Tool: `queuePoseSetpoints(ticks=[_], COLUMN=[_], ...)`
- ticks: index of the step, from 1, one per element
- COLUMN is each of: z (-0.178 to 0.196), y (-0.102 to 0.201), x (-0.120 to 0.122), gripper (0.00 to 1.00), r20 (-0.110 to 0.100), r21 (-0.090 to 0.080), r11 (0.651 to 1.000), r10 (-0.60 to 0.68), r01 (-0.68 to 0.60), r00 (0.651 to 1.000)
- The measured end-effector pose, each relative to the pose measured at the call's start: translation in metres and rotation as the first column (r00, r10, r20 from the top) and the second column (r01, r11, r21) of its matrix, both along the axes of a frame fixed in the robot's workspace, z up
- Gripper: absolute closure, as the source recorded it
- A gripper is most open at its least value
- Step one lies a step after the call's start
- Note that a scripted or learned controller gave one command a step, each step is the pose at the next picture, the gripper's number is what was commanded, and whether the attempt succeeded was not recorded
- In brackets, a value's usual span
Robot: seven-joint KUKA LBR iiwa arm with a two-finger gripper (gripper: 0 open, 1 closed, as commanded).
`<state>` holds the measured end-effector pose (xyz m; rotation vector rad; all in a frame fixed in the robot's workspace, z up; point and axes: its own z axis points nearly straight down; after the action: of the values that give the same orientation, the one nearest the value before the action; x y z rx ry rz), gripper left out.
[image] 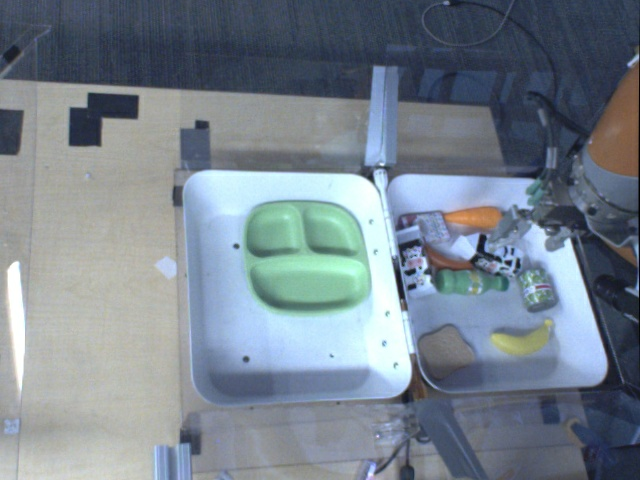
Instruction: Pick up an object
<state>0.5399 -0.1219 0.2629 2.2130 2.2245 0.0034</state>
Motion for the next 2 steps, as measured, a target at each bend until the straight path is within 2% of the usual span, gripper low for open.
queuePoseSetpoints(ticks=[1, 2], z=[-0.146, -0.133], y=[-0.028, -0.029], x=[0.035, 0.037], gripper=[0.00, 1.00], r20=[0.031, 0.038], r21=[-0.005, -0.010], r11=[0.997, 0.997], r10=[-0.082, -0.083], r01=[0.083, 0.083], r00=[0.996, 0.996])
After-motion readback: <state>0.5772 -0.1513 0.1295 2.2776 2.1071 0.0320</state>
